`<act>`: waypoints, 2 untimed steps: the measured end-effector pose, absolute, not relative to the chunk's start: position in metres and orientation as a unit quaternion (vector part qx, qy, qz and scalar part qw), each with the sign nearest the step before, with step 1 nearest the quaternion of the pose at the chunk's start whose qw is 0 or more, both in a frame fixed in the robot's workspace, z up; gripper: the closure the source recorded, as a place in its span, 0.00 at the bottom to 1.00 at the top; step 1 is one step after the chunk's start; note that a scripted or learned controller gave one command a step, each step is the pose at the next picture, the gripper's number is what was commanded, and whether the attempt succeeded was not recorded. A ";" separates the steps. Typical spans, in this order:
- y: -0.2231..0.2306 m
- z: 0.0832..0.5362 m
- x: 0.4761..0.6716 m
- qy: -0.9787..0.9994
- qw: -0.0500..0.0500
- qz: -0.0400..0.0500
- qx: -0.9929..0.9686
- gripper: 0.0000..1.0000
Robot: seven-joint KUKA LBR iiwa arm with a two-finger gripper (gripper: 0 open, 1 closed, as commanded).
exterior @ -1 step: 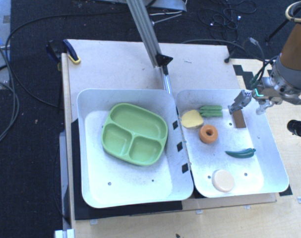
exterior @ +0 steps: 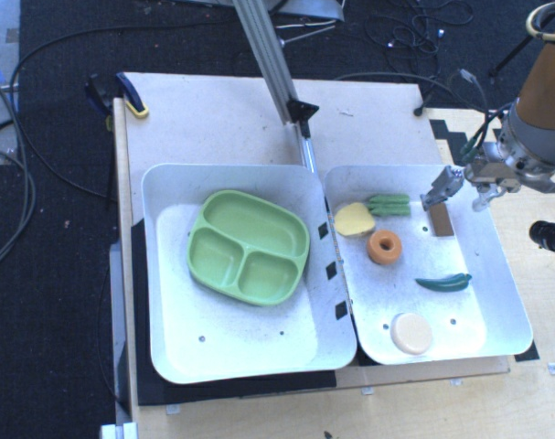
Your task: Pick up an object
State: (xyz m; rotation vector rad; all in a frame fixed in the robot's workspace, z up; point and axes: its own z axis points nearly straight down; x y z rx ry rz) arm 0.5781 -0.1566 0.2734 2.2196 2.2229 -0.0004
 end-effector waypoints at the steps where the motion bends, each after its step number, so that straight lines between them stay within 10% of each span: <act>1: -0.166 0.221 0.581 0.707 -0.001 -0.002 0.707 0.00; 2: -0.169 0.178 0.580 0.707 -0.001 -0.001 0.707 0.00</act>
